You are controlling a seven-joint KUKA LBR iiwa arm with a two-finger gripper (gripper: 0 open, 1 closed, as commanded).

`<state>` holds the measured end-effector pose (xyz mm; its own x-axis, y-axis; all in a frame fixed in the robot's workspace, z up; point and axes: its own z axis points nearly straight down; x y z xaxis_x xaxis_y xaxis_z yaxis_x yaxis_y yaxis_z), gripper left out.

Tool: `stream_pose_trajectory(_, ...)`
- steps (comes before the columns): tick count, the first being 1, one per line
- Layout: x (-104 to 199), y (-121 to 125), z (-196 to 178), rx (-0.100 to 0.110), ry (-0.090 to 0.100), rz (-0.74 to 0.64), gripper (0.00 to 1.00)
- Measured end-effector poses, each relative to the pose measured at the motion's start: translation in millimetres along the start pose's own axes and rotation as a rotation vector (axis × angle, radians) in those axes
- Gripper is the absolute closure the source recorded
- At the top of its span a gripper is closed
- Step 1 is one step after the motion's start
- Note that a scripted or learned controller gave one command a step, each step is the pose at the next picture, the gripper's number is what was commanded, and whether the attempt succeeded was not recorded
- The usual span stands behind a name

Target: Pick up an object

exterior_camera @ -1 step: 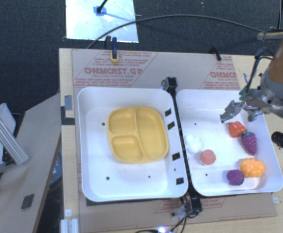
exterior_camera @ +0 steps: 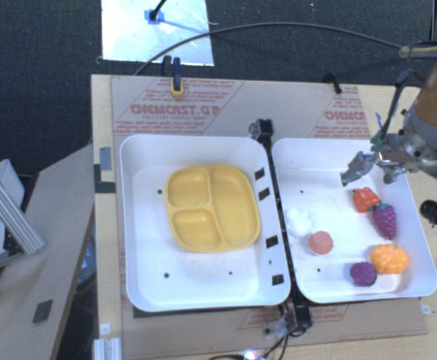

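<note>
A: Gripper (exterior_camera: 369, 165)?
B: Over the right bin (exterior_camera: 308, 291), fingers spread, gripping nothing.
A: Nearest object?
B: Orange pepper toy (exterior_camera: 365, 199) just below it, not touching. Purple grapes (exterior_camera: 384, 220) beside that, further down.

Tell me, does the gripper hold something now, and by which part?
Nothing is held. The gripper hangs above the right bin, apart from the orange toy below it.
</note>
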<state>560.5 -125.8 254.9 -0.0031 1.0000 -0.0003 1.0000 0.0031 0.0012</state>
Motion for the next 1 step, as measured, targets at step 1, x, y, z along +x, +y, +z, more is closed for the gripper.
stream_pose_trajectory(1,-1.4,1.2,41.0,0.001,0.0,0.002,0.0)
